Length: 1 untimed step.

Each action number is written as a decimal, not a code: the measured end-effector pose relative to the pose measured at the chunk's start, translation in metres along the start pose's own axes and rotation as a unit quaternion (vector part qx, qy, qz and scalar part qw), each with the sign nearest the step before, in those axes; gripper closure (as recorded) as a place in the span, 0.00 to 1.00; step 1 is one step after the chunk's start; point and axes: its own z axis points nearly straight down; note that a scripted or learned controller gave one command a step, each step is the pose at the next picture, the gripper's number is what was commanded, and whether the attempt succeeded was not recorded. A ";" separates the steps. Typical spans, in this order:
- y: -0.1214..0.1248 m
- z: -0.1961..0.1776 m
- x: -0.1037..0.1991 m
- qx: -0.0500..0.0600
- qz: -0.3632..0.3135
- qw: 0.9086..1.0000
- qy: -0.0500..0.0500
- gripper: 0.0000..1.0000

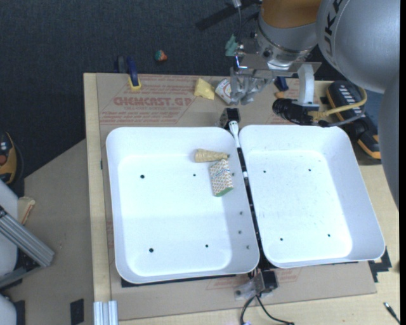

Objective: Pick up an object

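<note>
From the camera view above the desk (pixel 158 95) we see two shallow white bins side by side, the left bin (pixel 127 190) and the right bin (pixel 355 190), their inner walls touching along a dark seam. In the left bin, near its far right corner, lie two small objects: a tan, cone-like piece (pixel 210 155) lying on its side, and just below it, touching or nearly touching, a patterned greenish-white piece (pixel 221 177) that sits close to the bin's right wall. The grey arm (pixel 368 38) with its orange band (pixel 288 13) comes in from the upper right, and its end effector (pixel 244 86) hangs over the brown board beyond the far edge of the bins, well apart from both pieces and above no bin. Whether it is spread or pressed together we cannot tell, since the metal parts there blur together; we see nothing clearly pinched in it. Beside it on the board lie a yellow scrap (pixel 204 89) and a pale crumpled bit (pixel 225 90). Farther left on the board's far edge stands a blue and yellow clamp (pixel 132 71), and a small coloured ball (pixel 161 56) rests on the dark floor beyond. Black and yellow cables (pixel 317 111) lie right of the end effector.
</note>
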 end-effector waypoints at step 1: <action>-0.053 -0.073 -0.002 -0.009 0.004 1.000 -0.001 1.00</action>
